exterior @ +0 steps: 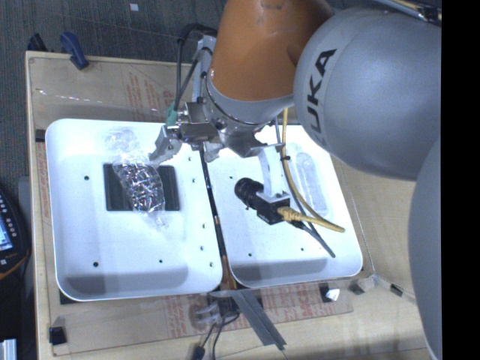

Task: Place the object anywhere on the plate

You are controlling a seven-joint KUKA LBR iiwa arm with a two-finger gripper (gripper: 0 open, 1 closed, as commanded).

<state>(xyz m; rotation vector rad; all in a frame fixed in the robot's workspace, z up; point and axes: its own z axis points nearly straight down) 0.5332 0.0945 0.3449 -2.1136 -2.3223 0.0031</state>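
White bins point(97, 276) flank the claw point(184, 142), grip unclear, beside the bagged object point(140, 184) on the plate point(169, 193).

I see the object, a crinkled clear bag of dark pieces point(139, 183), lying in the left bin. It rests tilted across the flat black plate point(112, 189), covering its middle.

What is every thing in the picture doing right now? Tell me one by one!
Clear bag of shiny bits: lying on the black plate, nothing gripping it.
Black plate: flat in the left bin, partly covered by the bag.
Left bin: holds the plate and bag.
Right bin: under the arm.
Gripper: above the bins' inner edges beside the bag; finger state hard to tell.
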